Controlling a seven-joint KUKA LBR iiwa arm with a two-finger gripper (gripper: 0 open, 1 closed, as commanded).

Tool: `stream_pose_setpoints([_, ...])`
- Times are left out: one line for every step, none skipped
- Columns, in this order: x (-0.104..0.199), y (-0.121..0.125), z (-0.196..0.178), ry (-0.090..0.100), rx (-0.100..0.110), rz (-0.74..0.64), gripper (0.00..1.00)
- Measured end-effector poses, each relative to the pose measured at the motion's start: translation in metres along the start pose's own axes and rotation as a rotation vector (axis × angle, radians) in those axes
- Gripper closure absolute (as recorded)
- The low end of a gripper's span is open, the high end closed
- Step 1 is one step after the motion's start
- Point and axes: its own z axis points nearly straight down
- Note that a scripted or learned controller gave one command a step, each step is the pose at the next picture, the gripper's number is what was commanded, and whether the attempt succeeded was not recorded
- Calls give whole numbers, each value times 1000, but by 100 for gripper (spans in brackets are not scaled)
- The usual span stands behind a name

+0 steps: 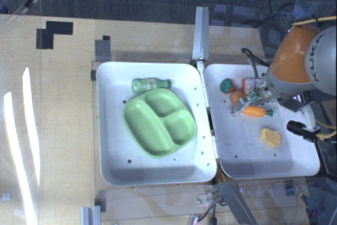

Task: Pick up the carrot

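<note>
Locate the carrot (255, 111) in the right bin (247, 166): it lies flat on the bin floor, in the upper half, orange body pointing left and green top pointing right. The claw (246, 104) is low over the bin, just beside the carrot's left end; its metal fingers (239, 110) slant down to the left. You cannot tell from this view whether the claw is open or closed, and nothing is seen held between its fingers.

Note the neighbouring items in the right bin: a small green-and-orange item (227, 85) near the upper left, a red-and-white packet (248, 84) just above the claw, and a yellow wedge (270, 137) below the carrot, well apart from it.

The left bin (110, 166) holds a green divided tray (159, 121) and a green bottle (151, 84) lying on its side above the tray. Both bins rest on the table (52, 139).
</note>
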Motion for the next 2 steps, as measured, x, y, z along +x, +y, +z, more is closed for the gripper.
stream_pose_setpoints([0,3,-13,-1,-7,0,100])
stream_pose_setpoints([15,26,-127,1,4,152,100])
